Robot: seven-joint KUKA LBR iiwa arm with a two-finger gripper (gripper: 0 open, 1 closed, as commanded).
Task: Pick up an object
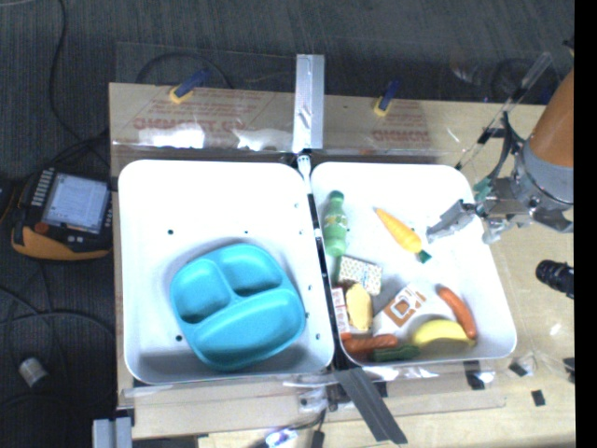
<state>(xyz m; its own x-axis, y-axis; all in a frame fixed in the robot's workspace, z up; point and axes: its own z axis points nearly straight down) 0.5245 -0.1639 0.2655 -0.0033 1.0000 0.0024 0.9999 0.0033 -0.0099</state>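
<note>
The right bin (485,278) holds a jumble of toy food. A green bottle (333,222) lies along its left wall and an orange carrot (398,230) lies in the middle. Toward the front are a patterned box (359,273), a white and orange carton (403,308), a yellow banana (438,332) and a red sausage (457,311). My gripper (469,227) hovers over the bin's right side, to the right of the carrot and apart from it. Its fingers are open with nothing between them.
The left bin (149,203) carries a blue divided plate (238,301). A metal post (309,101) rises behind the wall where the bins meet. A small teal piece (424,257) lies just below the carrot. A handheld screen device (65,213) sits off the bench at left.
</note>
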